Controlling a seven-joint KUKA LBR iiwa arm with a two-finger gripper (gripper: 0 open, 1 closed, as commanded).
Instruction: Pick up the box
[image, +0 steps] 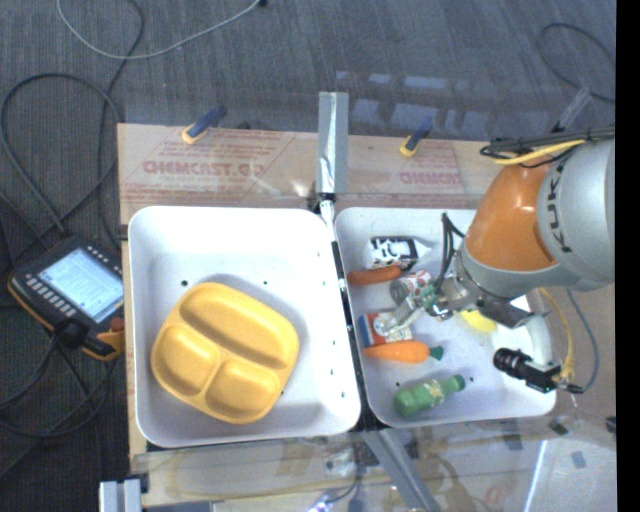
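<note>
Grey arm: reaches into right bin (545, 405); gripper (425, 298) low among the clutter.
Gripper state: cannot tell.
Box (384, 324): small red-and-white carton, touching or just left-below gripper, lying flat.
Progress: judged not lifted yet; grasp and raise remain.
Crowding: carrot (395, 351) just below box, green bottle (428, 394) further below, black-white item (395, 246) above.
Left bin: yellow tray (225, 351), well apart.

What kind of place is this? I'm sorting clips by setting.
Probably a robotics lab: two white bins on a bench, cables across the carpet, and a teach pendant beside the left bin.
</note>
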